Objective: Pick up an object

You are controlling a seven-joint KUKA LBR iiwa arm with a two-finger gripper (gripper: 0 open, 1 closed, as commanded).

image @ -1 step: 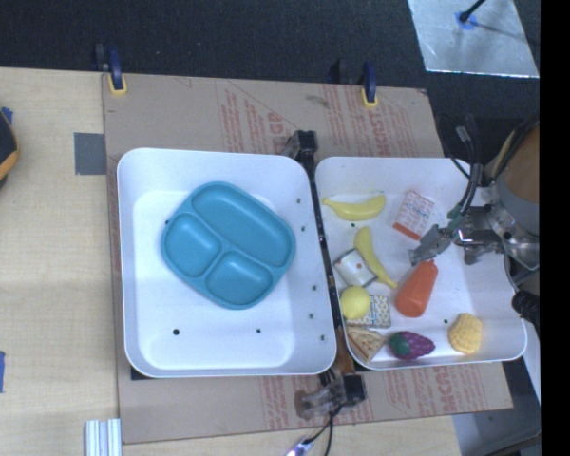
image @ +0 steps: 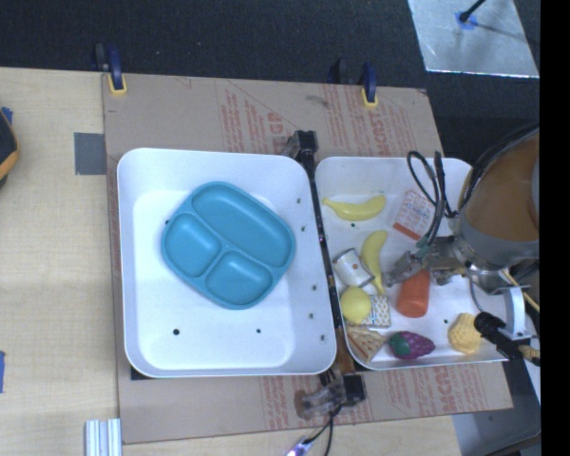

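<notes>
My gripper (image: 410,266) is low in the right bin (image: 399,167), reaching in from the right, directly above an orange-red carrot-like piece (image: 413,294). Its fingertips sit between a yellow banana (image: 372,252) and that piece. Nothing can be made out between the fingers. Around it lie a second banana (image: 355,206), a white cup (image: 352,268), a lemon (image: 355,305), a cracker (image: 364,341), a purple eggplant (image: 410,345) and a yellow corn piece (image: 465,333).
The left bin (image: 142,340) holds a blue divided plate (image: 228,243). A red and white packet (image: 413,212) lies at the back of the right bin. Black cables (image: 427,183) hang off the wrist. A clamp (image: 305,143) stands at the bins' joint.
</notes>
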